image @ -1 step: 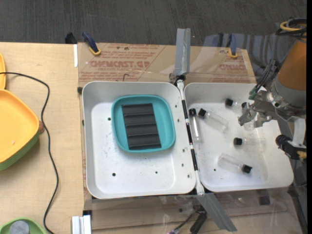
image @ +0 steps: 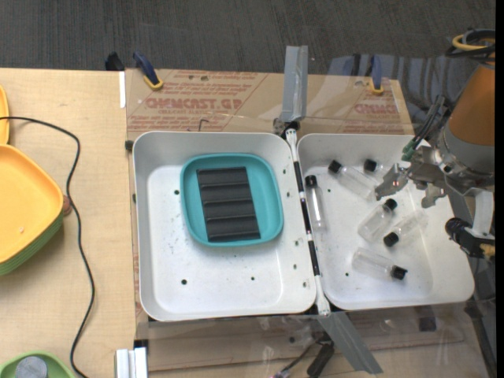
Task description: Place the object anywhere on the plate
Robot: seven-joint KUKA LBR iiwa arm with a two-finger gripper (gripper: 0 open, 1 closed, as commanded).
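A teal, rounded-square plastic plate (image: 232, 199) with a dark ribbed insert sits at the centre of the left white bin (image: 157, 290). In the right white bin (image: 441, 294), several clear plastic vials with black caps (image: 376, 263) lie scattered from 12 to 6 o'clock. The grey arm's pincer (image: 413, 181) hovers at the bin's 2 o'clock; whether it is spread or grips anything cannot be told. The picking step appears to be in hand. Next, it likely must close on 1 vial, then carry it toward 9 o'clock to the plate.

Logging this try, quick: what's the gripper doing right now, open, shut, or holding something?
Gripper: above the right bin, over the clear vials; whether it is open or shut cannot be told, and nothing is seen held.
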